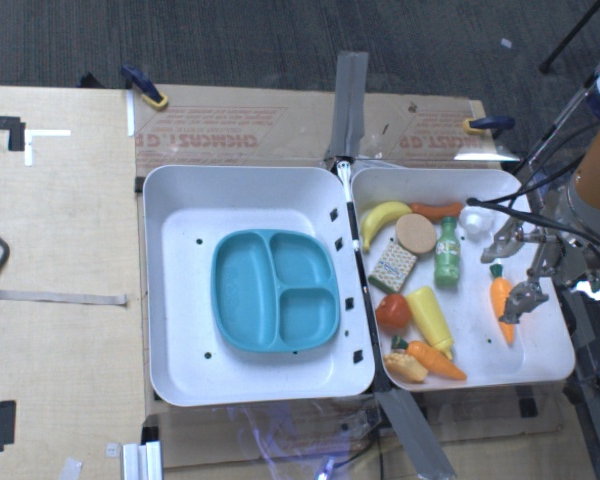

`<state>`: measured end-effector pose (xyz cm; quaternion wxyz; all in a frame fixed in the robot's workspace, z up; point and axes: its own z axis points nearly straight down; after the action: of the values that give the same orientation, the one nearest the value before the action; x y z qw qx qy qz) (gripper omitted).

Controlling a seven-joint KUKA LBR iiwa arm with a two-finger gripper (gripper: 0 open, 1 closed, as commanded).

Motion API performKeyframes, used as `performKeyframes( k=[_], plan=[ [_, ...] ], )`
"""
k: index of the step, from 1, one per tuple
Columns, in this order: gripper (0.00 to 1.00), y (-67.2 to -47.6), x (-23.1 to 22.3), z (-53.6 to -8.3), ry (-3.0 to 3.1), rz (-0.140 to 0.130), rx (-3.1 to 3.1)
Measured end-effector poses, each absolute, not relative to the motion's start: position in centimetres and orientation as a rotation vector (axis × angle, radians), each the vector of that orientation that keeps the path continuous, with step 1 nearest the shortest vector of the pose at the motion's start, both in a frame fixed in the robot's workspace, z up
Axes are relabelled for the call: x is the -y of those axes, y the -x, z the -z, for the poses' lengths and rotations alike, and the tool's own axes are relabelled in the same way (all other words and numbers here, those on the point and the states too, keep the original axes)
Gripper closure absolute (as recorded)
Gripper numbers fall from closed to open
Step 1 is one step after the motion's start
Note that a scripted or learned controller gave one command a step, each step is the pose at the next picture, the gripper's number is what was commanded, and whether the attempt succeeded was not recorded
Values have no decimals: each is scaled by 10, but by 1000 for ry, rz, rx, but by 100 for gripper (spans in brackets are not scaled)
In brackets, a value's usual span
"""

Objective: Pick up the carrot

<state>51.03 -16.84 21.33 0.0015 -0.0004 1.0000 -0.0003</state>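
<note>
Front of right bin [540, 373]: carrot [501, 306] lies near-to-far, leaf end away, just beside gripper [517, 268]; fingers apart, clamping nothing, lower one touching carrot.

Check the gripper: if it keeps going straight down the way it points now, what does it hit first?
Most likely the carrot lying by the right bin's right side. The gripper points down right over it. Height above it is unclear from this slanted view.

Arm [592, 168] cut off at right edge; gripper [525, 268] partly covers carrot [501, 303].
</note>
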Motion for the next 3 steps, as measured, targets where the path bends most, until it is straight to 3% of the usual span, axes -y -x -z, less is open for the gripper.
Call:
performKeyframes(
  k=[1,2,3],
  plan=[
    [0,-537,201,-93,-575,1,-3085],
    [0,-490,196,-93,-598,1,-3081],
    [100,-493,195,-103,-590,4,-3076]
  ],
)
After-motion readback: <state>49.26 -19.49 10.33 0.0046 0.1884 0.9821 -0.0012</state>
